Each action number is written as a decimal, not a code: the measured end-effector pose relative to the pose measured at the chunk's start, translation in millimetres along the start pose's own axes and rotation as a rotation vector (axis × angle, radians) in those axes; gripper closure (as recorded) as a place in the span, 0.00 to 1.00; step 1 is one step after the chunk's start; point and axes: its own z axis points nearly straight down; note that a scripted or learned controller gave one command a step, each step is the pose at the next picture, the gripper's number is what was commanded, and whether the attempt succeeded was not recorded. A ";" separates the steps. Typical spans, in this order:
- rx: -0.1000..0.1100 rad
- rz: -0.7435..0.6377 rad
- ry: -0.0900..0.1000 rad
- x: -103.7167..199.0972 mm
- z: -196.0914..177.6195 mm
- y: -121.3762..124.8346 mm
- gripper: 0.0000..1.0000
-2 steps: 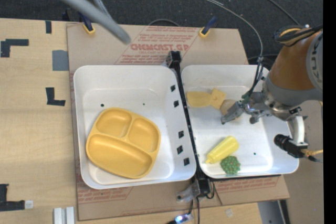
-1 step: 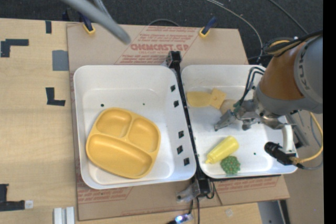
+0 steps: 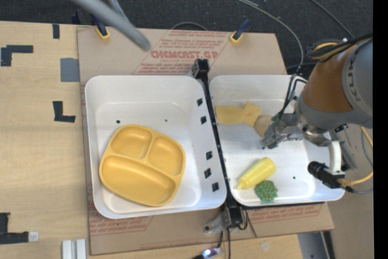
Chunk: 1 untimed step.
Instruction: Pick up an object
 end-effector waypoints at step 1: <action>-0.006 0.000 -0.001 2.2 -44.0 7.0 1.00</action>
